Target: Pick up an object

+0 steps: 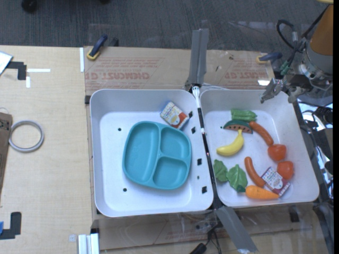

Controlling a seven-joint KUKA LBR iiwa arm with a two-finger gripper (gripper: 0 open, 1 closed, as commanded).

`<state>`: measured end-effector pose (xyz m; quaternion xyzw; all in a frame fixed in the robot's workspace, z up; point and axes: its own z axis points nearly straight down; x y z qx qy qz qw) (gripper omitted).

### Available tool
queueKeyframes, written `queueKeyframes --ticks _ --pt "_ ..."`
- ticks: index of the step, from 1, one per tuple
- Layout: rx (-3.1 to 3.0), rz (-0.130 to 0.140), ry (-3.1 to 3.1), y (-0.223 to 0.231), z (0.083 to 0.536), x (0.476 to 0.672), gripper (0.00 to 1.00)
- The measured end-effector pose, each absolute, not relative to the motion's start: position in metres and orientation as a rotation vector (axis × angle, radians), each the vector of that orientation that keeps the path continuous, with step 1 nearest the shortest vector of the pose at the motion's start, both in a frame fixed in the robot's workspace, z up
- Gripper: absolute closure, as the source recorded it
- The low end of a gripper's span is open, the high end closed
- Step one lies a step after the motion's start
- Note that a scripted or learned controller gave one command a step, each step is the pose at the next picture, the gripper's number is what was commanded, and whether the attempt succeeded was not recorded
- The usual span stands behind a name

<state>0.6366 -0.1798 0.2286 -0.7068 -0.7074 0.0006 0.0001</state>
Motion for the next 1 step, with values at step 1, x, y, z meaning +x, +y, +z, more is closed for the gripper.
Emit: queueKeyframes --ticks 1 --pt "-2.102 0.002 -2.334 -0.1566 0.1349 0.6250 0.00"
